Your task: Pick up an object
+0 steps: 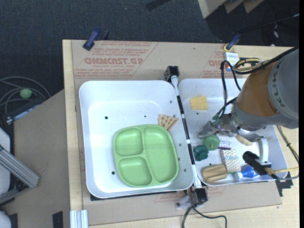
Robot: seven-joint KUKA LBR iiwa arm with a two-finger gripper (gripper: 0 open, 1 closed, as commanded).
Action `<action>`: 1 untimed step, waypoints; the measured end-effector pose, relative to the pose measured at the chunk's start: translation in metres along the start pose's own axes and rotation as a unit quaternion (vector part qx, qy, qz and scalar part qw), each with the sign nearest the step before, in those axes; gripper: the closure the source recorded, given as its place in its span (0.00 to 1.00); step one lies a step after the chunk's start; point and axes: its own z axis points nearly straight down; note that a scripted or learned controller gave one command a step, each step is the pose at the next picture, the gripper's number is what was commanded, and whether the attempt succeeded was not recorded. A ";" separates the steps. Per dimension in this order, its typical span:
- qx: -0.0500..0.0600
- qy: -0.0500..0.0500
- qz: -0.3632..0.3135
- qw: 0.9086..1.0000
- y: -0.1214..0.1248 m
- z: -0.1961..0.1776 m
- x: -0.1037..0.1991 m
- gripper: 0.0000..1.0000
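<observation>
The grey arm's fingers (214,126) hang low in the right white plastic bin (209,87); whether they are parted or closed I cannot tell; the round green ball (211,141) lies just below them, toward the near rim; the brown cardboard sheet (114,61) on the tabletop reads "CHEMCAST".

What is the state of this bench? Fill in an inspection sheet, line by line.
Surface: wooden bench bearing left bin and right bin.
Job's things: green divided plate and waffle cracker in left bin; yellow block, green ball, dark green piece, bread roll in right bin.
Clutter: blue clip at bench edge.
End effector: low over right bin, beside the green ball.
Cables: black cable on arm; coil on floor.
Surroundings: dark carpet.
</observation>
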 end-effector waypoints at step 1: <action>-0.001 0.001 -0.001 1.000 -0.016 0.000 0.004 0.00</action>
